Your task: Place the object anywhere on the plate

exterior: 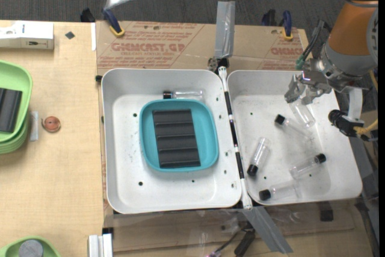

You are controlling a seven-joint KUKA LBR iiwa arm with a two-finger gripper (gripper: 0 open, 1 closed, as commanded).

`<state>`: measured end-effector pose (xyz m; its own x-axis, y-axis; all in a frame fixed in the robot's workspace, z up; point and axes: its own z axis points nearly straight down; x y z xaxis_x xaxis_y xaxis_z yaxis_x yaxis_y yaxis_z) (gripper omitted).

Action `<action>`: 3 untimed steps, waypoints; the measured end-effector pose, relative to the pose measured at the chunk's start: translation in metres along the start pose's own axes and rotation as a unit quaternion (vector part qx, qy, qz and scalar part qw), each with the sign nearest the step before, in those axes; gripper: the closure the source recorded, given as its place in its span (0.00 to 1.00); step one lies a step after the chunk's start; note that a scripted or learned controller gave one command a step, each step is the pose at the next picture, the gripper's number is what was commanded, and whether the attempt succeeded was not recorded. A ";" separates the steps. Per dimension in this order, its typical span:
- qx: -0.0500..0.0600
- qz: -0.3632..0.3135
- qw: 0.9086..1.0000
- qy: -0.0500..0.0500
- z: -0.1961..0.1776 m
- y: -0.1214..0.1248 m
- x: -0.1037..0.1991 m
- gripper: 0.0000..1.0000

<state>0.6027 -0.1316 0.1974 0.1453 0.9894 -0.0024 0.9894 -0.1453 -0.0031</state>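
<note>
altogether five vials (257,155) – one teal plate (178,135), two bins (120,189).

The plate (178,136) sits in the left bin (120,147) (one vial (182,94) behind it); four vials (257,156) lie in the right bin (343,183).

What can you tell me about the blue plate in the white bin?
The blue plate is a teal, rounded-square dish that looks like plastic, with a raised rim. It lies flat in the middle of the left bin, resting on its floor. A dark ribbed insert made of four bars fills its centre. Just behind it lies a clear vial with a black cap.
</note>
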 end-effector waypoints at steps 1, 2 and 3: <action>0.000 -0.041 0.999 0.001 0.007 -0.035 0.067 1.00; 0.000 -0.098 0.995 0.001 0.007 -0.083 0.136 1.00; 0.000 -0.097 0.995 0.000 0.007 -0.083 0.135 0.00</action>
<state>0.5399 0.0144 0.1908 -0.0488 0.9988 -0.0009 0.9988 0.0488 -0.0031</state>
